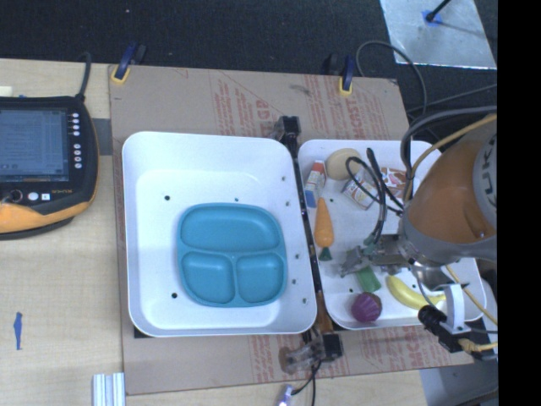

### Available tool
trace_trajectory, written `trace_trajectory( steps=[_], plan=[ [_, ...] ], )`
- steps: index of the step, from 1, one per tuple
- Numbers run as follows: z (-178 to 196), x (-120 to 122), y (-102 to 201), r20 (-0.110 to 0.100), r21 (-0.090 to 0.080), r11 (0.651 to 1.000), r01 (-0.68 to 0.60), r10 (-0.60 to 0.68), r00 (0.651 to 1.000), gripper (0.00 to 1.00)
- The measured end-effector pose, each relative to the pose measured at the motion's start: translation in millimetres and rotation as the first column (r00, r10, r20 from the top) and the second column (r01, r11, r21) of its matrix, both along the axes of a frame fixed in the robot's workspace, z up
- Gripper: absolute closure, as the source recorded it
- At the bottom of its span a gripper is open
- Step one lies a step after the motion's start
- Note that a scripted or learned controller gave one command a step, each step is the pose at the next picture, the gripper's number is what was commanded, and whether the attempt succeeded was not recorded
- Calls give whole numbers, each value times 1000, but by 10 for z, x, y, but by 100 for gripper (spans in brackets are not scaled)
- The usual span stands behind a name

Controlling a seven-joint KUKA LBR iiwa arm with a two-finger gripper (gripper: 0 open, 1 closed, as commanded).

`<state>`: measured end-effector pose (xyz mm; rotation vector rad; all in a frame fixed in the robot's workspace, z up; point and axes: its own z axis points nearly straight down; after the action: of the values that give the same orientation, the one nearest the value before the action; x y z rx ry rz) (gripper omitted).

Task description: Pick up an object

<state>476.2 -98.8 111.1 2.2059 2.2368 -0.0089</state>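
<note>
My gripper point(358, 262) hangs low over the middle of the right bin point(338, 318), below the grey arm with its orange band point(448, 197). A green block point(368, 279) lies just under and in front of it. An orange carrot point(324, 221) lies to its left along the bin's left wall. A purple round fruit point(366, 307) and a yellow banana point(407, 293) sit at the bin's front. A beige ball point(341, 163), a small tube point(314, 176) and a printed packet point(390, 178) lie at the back. The arm hides the bin's right part.
The left bin point(144, 227) holds a blue divided plate point(231, 253). A tablet controller point(42, 155) rests on the bench at far left. Black cables point(372, 184) loop over the right bin's back. Clamps point(290, 127) sit between the bins.
</note>
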Motion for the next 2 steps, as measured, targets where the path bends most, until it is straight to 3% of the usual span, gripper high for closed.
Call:
trace_trajectory(
  steps=[1, 2],
  plan=[
    [100, 7, -9, 2, -3, 1000, -4, 4, 1000, 100],
    [100, 7, -9, 2, -3, 1000, -4, 4, 1000, 0]
  ],
)
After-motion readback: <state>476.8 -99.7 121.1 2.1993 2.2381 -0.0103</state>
